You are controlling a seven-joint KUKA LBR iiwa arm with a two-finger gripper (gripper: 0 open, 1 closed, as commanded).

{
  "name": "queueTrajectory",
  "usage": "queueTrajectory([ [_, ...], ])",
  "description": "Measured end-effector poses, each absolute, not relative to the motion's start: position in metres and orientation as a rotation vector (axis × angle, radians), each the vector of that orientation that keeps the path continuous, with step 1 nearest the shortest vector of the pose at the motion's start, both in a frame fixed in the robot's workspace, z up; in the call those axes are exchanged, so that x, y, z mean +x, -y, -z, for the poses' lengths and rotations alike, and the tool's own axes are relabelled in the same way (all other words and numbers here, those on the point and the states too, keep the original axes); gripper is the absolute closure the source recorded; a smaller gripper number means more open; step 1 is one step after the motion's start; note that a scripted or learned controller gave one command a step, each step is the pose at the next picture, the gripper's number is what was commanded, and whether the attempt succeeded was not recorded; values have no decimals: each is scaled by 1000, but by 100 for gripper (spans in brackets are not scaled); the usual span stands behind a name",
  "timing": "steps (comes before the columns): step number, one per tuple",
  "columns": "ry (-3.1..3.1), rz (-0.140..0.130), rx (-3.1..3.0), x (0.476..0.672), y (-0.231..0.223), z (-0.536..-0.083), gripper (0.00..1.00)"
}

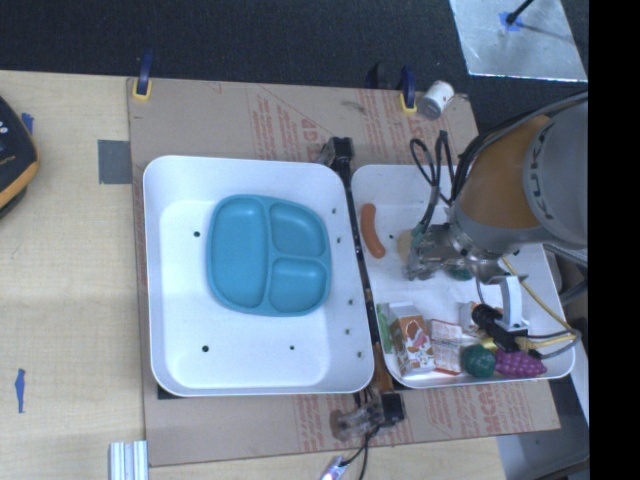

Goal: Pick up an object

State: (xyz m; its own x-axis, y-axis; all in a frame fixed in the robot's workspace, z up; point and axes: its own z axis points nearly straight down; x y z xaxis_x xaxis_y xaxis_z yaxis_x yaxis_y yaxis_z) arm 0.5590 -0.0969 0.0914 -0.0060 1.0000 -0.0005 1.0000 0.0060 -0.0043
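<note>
So far, nothing lifted. Entry, right bin (392, 183): my fingers (428, 258) low near its middle; whether they are parted or clenched I cannot tell, and no item shows between them. Sausage (371, 230) lies apart, toward the bin's left wall. Printed packet (418, 346), green piece (479, 362) and purple grapes (520, 364) sit along the near edge, untouched. Left bin (180, 358): blue divided plate (268, 255), flat. Remaining, in my judgement: the whole grasp and lift.
</note>
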Motion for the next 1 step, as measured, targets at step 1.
queueTrajectory([
  [1, 2222, -5, -2216, 540, 147, -94, 100],
])
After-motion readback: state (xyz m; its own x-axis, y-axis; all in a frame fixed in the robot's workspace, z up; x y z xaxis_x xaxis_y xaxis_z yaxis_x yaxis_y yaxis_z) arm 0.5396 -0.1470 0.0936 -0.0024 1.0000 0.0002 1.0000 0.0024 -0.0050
